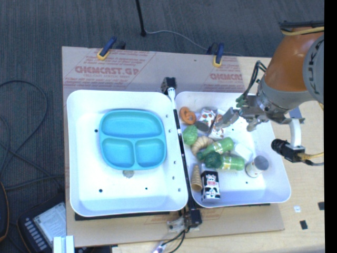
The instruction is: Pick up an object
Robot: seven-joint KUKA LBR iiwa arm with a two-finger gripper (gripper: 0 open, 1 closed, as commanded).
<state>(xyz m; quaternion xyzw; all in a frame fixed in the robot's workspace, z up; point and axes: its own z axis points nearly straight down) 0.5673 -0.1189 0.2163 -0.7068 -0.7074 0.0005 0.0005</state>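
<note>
From above, two white bins sit side by side on a brown board. The left bin [84, 141] holds a blue tray [132, 139] with three parts. A small grey thing [128, 173] lies just below the tray. The right bin [274, 186] holds a pile of toys near its left wall: an orange round one [186, 115], a green leafy one [190, 136], a green bottle [223, 145], a cone [196, 179] and a little black and white carton [210, 186]. A grey round thing [259, 165] lies apart from the pile. The arm [292, 67] reaches in from the right. Its gripper [227, 117] hangs over the top of the right bin, beside a shiny red and white toy [207, 116]. Nobody can tell if the claw is wide or narrow, and nothing shows between its fingers.
</note>
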